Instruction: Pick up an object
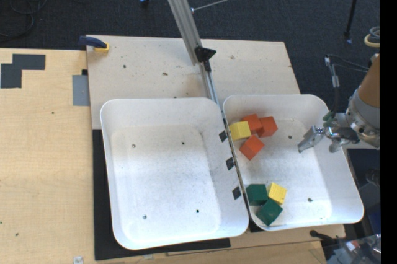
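On the tabletop point(155, 64) two white bins stand side by side, and all the blocks lie in the right bin point(322, 207), while the left bin point(161, 194) has none. The arm point(372, 95) comes in over the right rim of the right bin. Its end effector point(310, 140) hangs above the bin floor, holding nothing; I cannot tell how wide it stands. Near the divider lies one group: a yellow block point(239, 130), two orange blocks point(259, 124) touching each other, and a third orange block point(251, 147) just below them. Lower down are two green blocks point(263, 203) with a smaller yellow block point(277, 193) beside them. I judge the lone orange block the best target, because its sides look free; the end effector should come straight down, centred over it, away from the neighbours.
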You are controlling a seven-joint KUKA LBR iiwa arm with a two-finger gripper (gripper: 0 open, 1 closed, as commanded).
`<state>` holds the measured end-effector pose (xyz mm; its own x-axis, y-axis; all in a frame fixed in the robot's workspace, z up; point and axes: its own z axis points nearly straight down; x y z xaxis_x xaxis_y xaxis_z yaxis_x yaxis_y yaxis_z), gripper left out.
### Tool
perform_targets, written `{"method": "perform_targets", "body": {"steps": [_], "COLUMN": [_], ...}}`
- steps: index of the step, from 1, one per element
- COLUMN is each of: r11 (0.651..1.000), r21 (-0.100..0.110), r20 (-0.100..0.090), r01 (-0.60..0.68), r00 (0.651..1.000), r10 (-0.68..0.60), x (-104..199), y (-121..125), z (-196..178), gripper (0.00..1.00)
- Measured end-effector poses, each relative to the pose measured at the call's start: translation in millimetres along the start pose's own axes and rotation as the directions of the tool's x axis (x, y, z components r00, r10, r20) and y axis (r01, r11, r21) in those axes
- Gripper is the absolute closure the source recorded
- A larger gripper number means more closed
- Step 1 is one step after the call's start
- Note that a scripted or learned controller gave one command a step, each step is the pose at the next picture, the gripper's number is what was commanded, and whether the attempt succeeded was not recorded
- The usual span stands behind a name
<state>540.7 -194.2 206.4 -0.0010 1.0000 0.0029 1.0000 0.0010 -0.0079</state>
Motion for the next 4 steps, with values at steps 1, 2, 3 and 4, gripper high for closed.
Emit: {"method": "perform_targets", "body": {"steps": [1,2,3,4], "r11": [1.0,1.0,1.0,1.0], "r21": [-0.005,0.001,-0.005,-0.004], "r20": [0.001,0.0,0.002,0.001], "r01": [-0.001,-0.001,-0.003,-0.008], "r00": [1.0,1.0,1.0,1.0], "r10": [0.001,0.001,0.003,0.008], "x": [-0.4,-1.9,-1.3,-2.3], "y": [0.9,-0.2,0.0,-0.7], "z": [-2.5,62.0,114.1,103.1], "gripper": [0.0,0.0,0.0,1.0]}}
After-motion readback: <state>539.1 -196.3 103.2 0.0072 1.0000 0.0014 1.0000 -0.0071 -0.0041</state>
